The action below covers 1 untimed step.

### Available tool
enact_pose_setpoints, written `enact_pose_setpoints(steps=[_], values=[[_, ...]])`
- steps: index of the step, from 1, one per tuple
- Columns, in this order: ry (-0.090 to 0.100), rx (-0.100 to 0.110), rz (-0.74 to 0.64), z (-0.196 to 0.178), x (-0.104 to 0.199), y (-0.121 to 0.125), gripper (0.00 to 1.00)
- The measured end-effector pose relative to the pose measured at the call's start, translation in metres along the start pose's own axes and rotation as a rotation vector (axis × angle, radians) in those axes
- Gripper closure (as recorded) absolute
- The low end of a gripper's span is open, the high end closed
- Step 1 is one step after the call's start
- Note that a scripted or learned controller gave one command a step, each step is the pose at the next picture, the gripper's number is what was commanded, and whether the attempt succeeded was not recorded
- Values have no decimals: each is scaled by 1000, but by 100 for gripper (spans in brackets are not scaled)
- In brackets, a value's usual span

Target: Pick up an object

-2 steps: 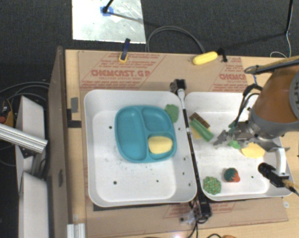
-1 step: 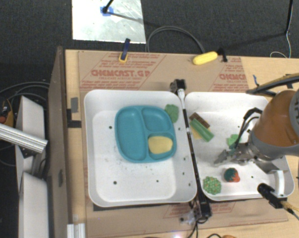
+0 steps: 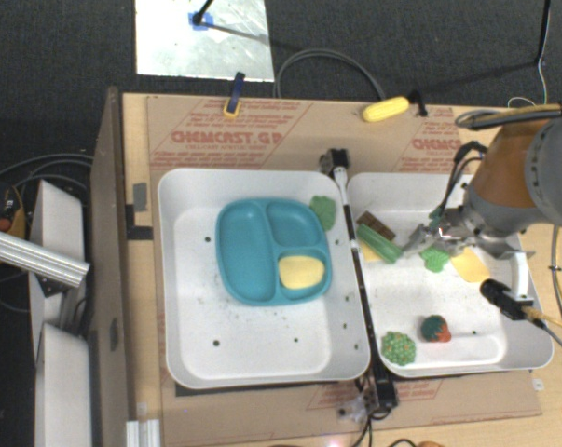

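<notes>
My gripper [image 3: 433, 242] is low over the back half of the right bin [image 3: 518, 352], reaching in from the right. A small green object [image 3: 436, 262] lies right under its tip, touching or nearly touching it. A yellow piece [image 3: 470, 266] sits just to the right of that. To the gripper's left lie a long green object [image 3: 379, 243] and a brown block [image 3: 374, 223]. Toward the front of this bin are a teal and red ball [image 3: 435, 328] and a bumpy green lump [image 3: 399, 347].
The left bin [image 3: 183, 343] holds a blue divided plate [image 3: 248, 254] with a yellow object [image 3: 301, 271] in one compartment, and a green object [image 3: 323, 210] at the plate's back right corner. A dark divider [image 3: 360, 277] separates the bins. A yellow item [image 3: 386, 110] lies on the cardboard behind.
</notes>
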<state>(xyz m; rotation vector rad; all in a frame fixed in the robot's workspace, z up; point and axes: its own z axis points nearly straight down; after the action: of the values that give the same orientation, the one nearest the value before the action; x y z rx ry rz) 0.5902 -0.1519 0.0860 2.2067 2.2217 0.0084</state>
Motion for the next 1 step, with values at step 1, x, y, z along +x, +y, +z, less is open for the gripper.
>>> enact_pose_setpoints(steps=[1], values=[[2, 5, 2, -10, 0, -3, 100]])
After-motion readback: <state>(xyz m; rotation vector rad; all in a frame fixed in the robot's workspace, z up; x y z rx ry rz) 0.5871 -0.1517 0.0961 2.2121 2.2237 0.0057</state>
